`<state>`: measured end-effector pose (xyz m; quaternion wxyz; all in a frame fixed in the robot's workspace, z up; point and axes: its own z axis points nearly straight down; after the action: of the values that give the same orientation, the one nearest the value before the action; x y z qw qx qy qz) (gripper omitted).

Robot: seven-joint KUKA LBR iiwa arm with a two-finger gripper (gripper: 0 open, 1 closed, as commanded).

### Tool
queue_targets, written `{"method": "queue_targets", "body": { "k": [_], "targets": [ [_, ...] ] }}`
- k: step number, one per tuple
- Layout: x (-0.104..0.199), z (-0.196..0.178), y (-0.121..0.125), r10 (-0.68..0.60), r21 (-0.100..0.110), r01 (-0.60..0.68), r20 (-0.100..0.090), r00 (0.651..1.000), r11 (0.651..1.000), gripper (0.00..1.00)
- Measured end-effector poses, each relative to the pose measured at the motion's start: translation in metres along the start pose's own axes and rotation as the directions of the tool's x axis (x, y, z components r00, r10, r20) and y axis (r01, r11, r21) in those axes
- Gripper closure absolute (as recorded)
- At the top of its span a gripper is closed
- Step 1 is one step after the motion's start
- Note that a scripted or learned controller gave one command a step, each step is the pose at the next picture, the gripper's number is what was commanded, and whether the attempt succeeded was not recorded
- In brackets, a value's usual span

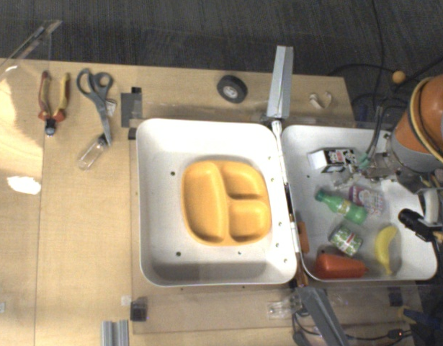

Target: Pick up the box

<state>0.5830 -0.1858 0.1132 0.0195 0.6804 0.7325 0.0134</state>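
Note:
The box (329,157) is small, white with black and red print, and lies at the back left of the right bin (307,139). My gripper (372,166) comes in from the right edge under the grey and orange arm (426,117). It hovers just to the right of the box, over the back of the bin. Nothing shows between gripper and box, and I see no contact.
The right bin also holds a green bottle (335,202), a clear bottle (367,197), a can (346,239), a banana (385,248) and a red-orange item (341,267). A yellow divided tray (225,200) fills the middle of the left bin (156,193). Scissors (99,96) and pliers (52,99) lie on the bench.

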Motion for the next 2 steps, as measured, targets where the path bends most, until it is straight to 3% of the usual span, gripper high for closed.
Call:
{"method": "queue_targets", "body": {
  "k": [1,2],
  "targets": [
    [-0.018,0.013,-0.029,-0.026,0.011,0.026,0.002,1.0,1.0,0.0],
    [-0.021,0.0,-0.025,-0.028,0.001,0.028,0.01,1.0,1.0,1.0]
  ]
}}
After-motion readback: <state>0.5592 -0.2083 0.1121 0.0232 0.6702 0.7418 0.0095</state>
